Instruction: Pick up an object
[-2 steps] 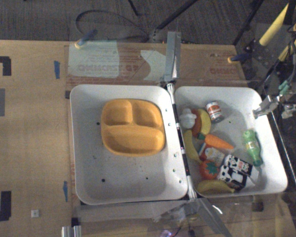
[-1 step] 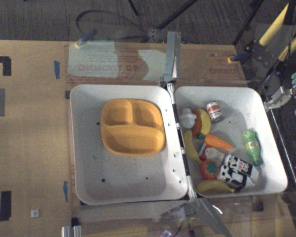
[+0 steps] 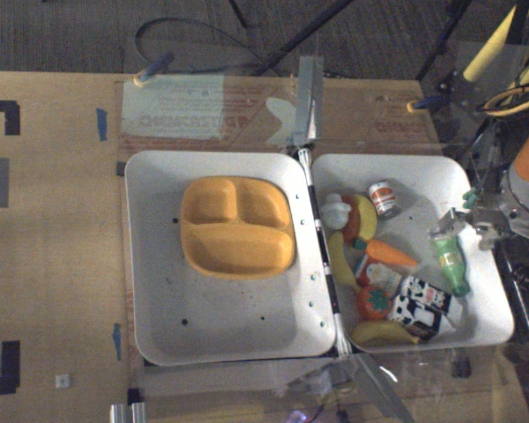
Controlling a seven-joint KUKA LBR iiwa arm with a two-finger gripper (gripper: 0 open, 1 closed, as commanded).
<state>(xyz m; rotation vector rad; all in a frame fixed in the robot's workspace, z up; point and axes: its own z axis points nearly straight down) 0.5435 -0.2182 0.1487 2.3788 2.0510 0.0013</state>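
The right bin (image 3: 406,167) holds a pile of toy food. In it lie a small red and white can (image 3: 383,198), a carrot (image 3: 391,254), yellow bananas (image 3: 340,264), a red tomato-like piece (image 3: 373,302) and a black and white cow-print carton (image 3: 420,307). A green bottle (image 3: 451,269) lies near the bin's right wall, its top pointing up toward my gripper (image 3: 456,227). My gripper comes in over the right rim and sits right at the bottle's top end. Whether it touches the bottle is unclear.
The left bin (image 3: 159,307) carries an orange divided plate (image 3: 237,226). A metal divider (image 3: 320,263) separates the two bins. Cables and tripod legs lie on the floor beyond the bench, and yellow hoses hang at the upper right.
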